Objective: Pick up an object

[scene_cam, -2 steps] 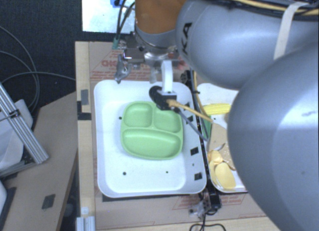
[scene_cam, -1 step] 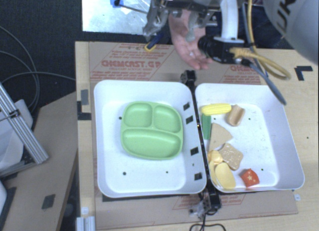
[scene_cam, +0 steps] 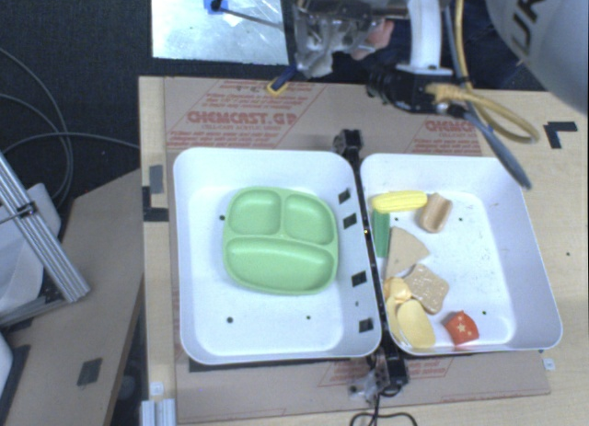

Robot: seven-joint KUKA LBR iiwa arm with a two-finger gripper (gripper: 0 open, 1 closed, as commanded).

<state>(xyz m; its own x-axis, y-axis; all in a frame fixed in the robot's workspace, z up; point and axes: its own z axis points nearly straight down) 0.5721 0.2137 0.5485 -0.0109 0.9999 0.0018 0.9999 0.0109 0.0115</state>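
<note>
Jaws point(scene_cam: 317, 47) (state unclear) hang above the bins; one green tray point(scene_cam: 280, 240) left, seven foods right.

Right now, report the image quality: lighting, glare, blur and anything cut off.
Camera view: soft, even overhead light with faint shadows; both white bins run bright, near washed out at the rims; the green tray and toy food read fairly sharp; the gripper at the top edge looks blurred and cluttered; the arm is cropped at the corner.
</note>
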